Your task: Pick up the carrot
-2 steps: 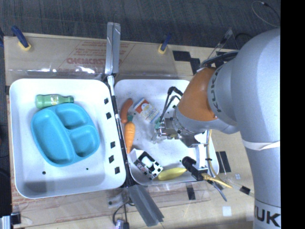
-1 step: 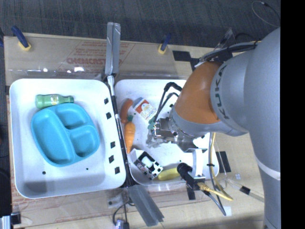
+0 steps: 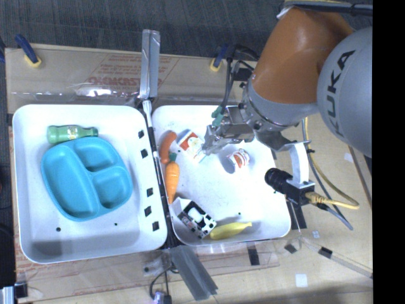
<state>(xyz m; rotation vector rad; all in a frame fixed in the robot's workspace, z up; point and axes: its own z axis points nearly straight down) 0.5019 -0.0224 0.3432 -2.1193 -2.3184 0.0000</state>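
Near edge of right white bin [image 3: 278,223]: yellow banana [image 3: 229,230]. Orange tapered carrot [image 3: 171,178] lies along the bin's left wall, untouched. Farther back, metal two-finger gripper [image 3: 212,139] over small white-red carton [image 3: 188,142]; jaw state: cannot tell.

1. Dark grey carpet-like floor [image 3: 126,8] runs along the far edge of my bench
2. The bench [image 3: 190,65] is topped with brown printed cardboard, and two blue clamps [image 3: 28,50] grip its far edge, one at the left corner
3. A clear plastic sheet [image 3: 95,90] lies across the cardboard
4. Light is even and bright, with soft shadows
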